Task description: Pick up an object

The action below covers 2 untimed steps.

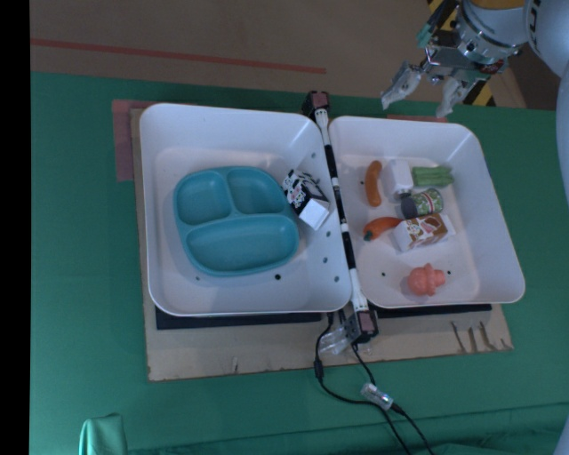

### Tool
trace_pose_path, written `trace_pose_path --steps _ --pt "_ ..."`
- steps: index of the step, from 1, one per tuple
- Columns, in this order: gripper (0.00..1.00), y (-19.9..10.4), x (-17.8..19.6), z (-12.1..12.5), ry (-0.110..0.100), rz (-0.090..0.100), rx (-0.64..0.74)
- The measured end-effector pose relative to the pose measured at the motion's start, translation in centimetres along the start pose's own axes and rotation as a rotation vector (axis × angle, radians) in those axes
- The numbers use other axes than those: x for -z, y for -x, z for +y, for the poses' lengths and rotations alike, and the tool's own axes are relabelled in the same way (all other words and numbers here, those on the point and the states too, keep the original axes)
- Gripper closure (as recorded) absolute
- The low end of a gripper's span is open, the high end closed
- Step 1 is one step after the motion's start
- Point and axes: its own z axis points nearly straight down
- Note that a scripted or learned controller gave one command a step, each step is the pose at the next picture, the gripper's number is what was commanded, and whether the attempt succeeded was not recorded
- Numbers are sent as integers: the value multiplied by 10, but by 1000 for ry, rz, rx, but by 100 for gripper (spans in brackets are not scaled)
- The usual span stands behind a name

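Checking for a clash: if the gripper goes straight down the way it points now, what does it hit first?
Probably the far rim of the right bin; the open gripper hangs right above it, though depth is unclear.

My arm [533, 27] is cut off by the top and right edges. The cow-print carton [300, 188] partly overlaps the teal plate's [236, 220] rim. Can [421, 203] label is unreadable.

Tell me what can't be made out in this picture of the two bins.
- Arm: cut off by the camera view's top and right edges.
- Small carton beside the teal plate: print too small to read.
- Can and juice box: labels too small to read.
- Pink toy: too blurred to tell what it is.
- Gripper: above the right bin's far rim, height unclear.
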Motion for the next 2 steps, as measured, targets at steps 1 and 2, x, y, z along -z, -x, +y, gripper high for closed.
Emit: trace_pose_path --steps 1,2 --pt "0 65 -73 9 0 -3 -1" --pt "0 56 -144 17 -8 -4 0"
